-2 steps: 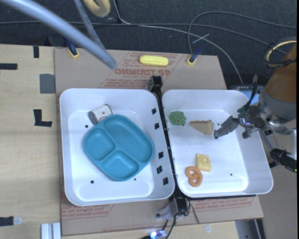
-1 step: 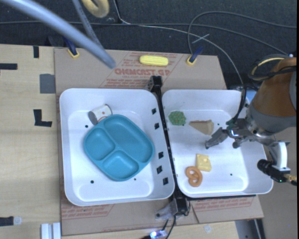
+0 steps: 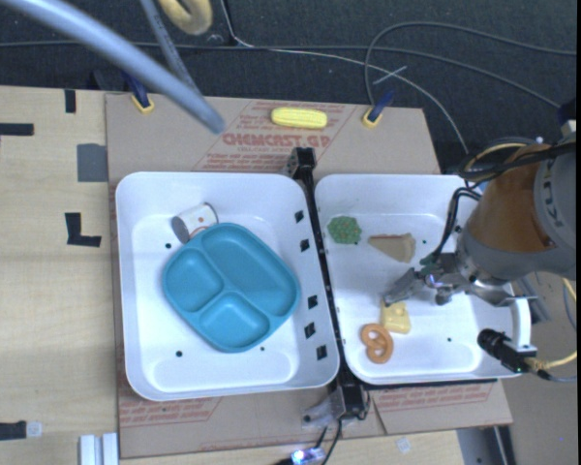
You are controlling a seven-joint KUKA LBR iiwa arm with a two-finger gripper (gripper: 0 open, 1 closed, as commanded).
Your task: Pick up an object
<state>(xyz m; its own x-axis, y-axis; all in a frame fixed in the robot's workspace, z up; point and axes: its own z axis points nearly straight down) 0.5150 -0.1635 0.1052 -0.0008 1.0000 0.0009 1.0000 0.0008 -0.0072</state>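
The right bin (image 3: 436,187) holds a green broccoli piece (image 3: 344,230), a tan bread wedge (image 3: 393,247), a yellow cheese block (image 3: 397,319) and an orange pretzel (image 3: 377,342). My gripper (image 3: 407,287) reaches in from the right and hovers low in this bin, its fingers pointing left just above the cheese block and below the bread wedge. Nothing shows between them. The grey arm with its orange band (image 3: 508,211) stands over the bin's right side.
The left bin (image 3: 136,201) holds a blue divided tray (image 3: 230,286) and a small white and grey cup (image 3: 193,223) lying at its upper left. A yellow corn-like toy (image 3: 298,118) lies on the cardboard behind the bins. Cables run across the back.
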